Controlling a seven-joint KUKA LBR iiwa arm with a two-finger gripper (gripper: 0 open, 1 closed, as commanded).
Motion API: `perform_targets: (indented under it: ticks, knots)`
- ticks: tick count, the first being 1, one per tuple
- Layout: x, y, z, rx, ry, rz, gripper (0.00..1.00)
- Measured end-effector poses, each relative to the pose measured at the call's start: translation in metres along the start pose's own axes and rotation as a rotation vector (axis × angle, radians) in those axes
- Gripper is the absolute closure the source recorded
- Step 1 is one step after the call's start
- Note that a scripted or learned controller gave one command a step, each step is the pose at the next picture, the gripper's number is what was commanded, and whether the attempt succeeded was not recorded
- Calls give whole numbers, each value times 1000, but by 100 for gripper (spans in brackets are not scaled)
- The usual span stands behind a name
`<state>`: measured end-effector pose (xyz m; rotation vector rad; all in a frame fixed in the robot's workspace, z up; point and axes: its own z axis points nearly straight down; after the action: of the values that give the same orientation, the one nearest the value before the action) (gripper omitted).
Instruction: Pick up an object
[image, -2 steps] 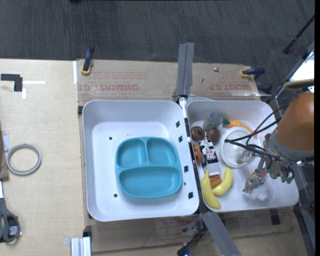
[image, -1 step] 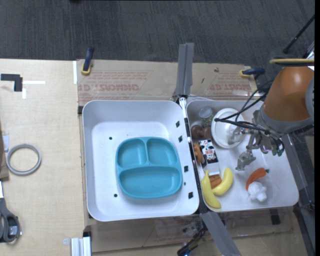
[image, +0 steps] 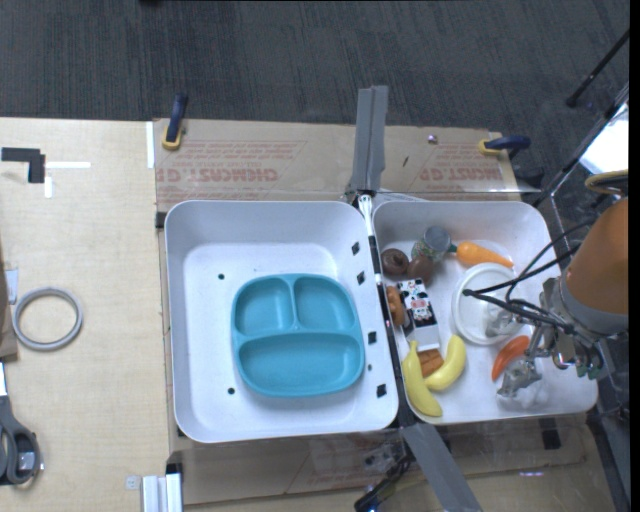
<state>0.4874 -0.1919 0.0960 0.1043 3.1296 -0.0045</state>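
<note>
Claw hovers beside slanted red-orange pepper, tip pointing lower-left.

Orange-banded arm, black cables, metal pincer.

My tool looks like bare grey metal, dull with a few bright glints. Both bins, left and right, read as smooth white plastic with a soft sheen. The divided tray is turquoise plastic, smooth and nearly matt. The banana has a waxy, slightly glossy yellow skin. The tabletop is pale wood, matt. Behind the bins lies brown printed cardboard, flat and dull.
</note>
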Motion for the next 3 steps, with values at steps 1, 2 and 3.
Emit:
perform_targets:
  ticks: [1,2,3]
  knots:
    - [5,9,0,-1,-4,177,0]
    - [0,9,-13,3,-24,174,100]
    - [8,48,-130,-1,7,330,100]
